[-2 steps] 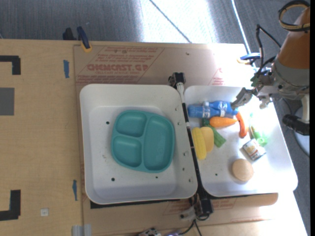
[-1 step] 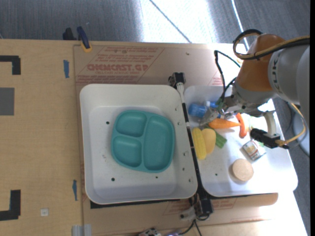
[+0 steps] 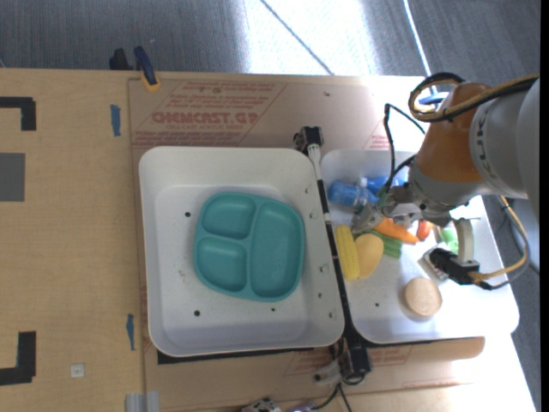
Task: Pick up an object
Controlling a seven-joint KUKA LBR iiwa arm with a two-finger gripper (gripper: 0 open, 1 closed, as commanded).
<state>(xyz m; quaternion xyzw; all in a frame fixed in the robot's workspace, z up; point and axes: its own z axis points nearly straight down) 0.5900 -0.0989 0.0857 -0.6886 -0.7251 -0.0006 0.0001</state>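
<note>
Orange plastic carrot (image 3: 396,229) beside two-finger gripper (image 3: 374,216), jaw state impossible to tell; red "CHEMCAST GP" print on cardboard sheet (image 3: 206,117).

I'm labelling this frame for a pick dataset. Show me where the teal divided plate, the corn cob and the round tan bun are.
teal divided plate (image 3: 250,245): camera view, on the ridge where its compartments meet.
corn cob (image 3: 346,251): camera view, middle of the yellow cob.
round tan bun (image 3: 422,298): camera view, centre of its top.
</note>
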